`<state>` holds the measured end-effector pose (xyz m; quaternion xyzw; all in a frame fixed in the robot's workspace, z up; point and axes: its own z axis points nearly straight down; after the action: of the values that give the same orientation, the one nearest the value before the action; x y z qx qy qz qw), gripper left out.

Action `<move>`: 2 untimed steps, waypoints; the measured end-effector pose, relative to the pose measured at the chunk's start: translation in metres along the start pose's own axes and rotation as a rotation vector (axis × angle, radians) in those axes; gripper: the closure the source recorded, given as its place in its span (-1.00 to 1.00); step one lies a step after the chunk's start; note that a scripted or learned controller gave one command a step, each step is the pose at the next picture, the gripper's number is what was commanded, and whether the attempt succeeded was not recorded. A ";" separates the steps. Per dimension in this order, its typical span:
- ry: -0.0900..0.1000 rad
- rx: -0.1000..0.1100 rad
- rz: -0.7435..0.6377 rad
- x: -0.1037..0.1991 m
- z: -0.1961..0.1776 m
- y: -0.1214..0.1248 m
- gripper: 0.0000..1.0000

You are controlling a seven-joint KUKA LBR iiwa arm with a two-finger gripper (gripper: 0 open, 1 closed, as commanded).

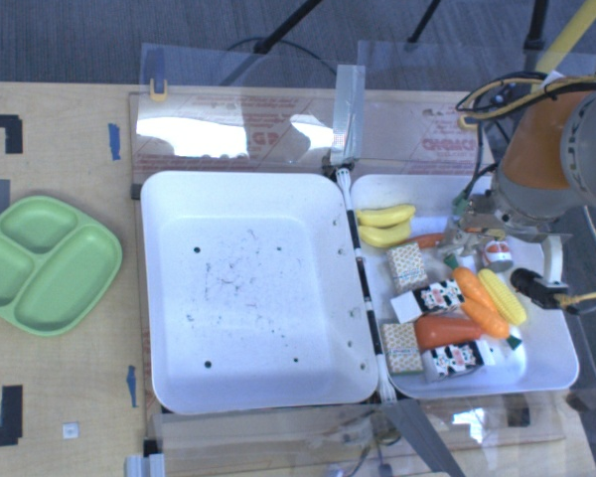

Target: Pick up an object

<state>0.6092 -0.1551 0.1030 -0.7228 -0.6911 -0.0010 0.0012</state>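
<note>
Hovering low over the right bin (pixel 561 361), my gripper (pixel 469 238) hangs above the toy food; whether it is apart or together I cannot tell. Nearest the front lie black-and-white cartons (pixel 455 360), a red block (pixel 445 328), an orange carrot (pixel 482 304) and yellow corn (pixel 503 297). Farther back sit two bananas (pixel 385 225). Beside it, the left bin (pixel 248 286) shows scuff marks. On the wooden bench (pixel 60 386) rests a green divided plate (pixel 46 263). Beyond are clear panels (pixel 238 117) and grey carpet (pixel 129 13).
</note>
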 end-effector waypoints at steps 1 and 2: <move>-0.003 0.001 -0.007 0.049 0.008 0.010 1.00; -0.003 0.000 -0.007 0.048 0.007 0.011 -1.00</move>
<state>0.6223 -0.1073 0.0960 -0.7203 -0.6936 0.0001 -0.0001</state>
